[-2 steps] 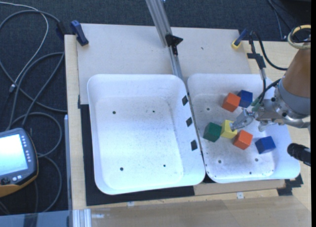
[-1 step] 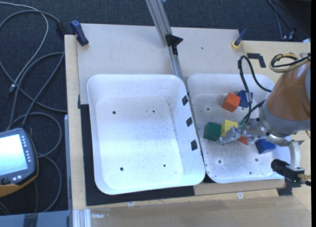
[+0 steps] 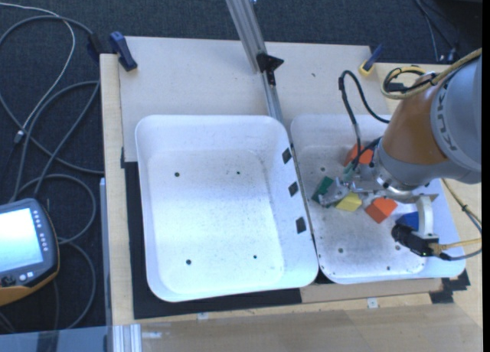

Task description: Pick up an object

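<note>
— Orange, yellow, green and blue bits sit bunched in the right bin [image 3: 360, 255], all under or beside the arm [image 3: 429, 125]. Can you name any of them?

— Hardly. A yellow block [image 3: 349, 203] lies just left of an orange block [image 3: 380, 209]; a green piece [image 3: 324, 187] lies further left. A blue object [image 3: 409, 220] is half covered by the wrist hardware, and a second orange object [image 3: 360, 156] peeks out from behind the arm.

— And the gripper [image 3: 342, 190]?

— It is low over that cluster, between the green piece and the yellow block. Its tip is small and blurred against the clutter, so I cannot tell how wide it stands or whether it has anything.

— The left bin [image 3: 153, 136]?

— White speckled floor, in full sight.
</note>
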Motion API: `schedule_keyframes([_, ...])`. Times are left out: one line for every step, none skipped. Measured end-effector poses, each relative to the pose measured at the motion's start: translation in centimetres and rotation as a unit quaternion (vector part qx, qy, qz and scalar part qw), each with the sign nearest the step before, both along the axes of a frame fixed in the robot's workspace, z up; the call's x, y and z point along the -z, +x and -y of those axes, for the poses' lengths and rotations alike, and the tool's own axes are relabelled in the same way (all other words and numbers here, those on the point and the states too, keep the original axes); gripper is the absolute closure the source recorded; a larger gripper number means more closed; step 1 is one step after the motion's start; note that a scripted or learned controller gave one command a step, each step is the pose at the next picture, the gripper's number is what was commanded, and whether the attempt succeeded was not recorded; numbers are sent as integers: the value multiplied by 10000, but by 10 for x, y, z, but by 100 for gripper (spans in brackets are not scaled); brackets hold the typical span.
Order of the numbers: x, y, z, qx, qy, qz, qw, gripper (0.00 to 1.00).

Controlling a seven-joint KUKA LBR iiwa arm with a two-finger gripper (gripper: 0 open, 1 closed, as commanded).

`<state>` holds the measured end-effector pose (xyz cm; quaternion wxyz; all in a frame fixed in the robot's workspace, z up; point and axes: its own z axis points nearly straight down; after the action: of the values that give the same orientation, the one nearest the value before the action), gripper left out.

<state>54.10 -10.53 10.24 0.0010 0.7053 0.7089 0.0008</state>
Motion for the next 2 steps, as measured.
schedule_keyframes([-12, -2, 1, 16, 4, -6, 10000, 100])
schedule_keyframes([-11, -2, 1, 16, 6, -10, 10000, 0])
